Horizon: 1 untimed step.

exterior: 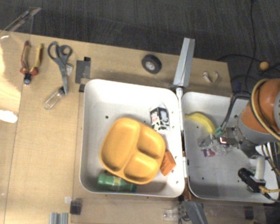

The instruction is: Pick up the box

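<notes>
A small orange box (168, 163) lies tilted in the left bin (92, 129), partly tucked under the right edge of a yellow divided plate (132, 149). A small black-and-white carton (159, 118) sits just above the plate near the bin's right wall. My gripper (224, 137) hangs over the right bin (221, 189), beside a banana (202, 121) and just above a clear wrapper with purple print (209, 148). It is well to the right of both boxes, across the wall between the bins.
A green can (116, 182) lies along the left bin's front wall, half under the plate. The arm's orange band (263, 103) and cables fill the right bin's right side. Scissors (61, 61), pliers (30, 60) and a black roll (151, 63) lie on the bench behind.
</notes>
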Motion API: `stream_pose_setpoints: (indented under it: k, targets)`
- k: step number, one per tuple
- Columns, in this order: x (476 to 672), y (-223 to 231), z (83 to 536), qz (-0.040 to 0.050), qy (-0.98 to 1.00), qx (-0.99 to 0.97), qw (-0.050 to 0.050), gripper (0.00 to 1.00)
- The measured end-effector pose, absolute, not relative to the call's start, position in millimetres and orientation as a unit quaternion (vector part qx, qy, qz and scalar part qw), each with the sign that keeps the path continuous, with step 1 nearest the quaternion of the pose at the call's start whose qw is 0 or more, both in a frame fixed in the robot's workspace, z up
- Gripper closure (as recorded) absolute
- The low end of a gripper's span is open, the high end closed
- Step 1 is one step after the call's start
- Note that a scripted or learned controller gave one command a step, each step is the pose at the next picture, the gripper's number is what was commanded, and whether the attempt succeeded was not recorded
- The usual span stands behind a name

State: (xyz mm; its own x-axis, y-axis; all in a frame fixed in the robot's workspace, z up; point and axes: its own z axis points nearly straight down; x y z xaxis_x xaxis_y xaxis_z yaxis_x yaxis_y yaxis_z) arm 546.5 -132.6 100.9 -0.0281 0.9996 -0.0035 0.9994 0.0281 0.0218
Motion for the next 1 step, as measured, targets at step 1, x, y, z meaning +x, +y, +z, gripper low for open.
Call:
stream_pose_setpoints:
  k: [1]
  targets:
    - [588.3,-72.5,201.6,0.0023,0.681,0.732,0.002,1.0]
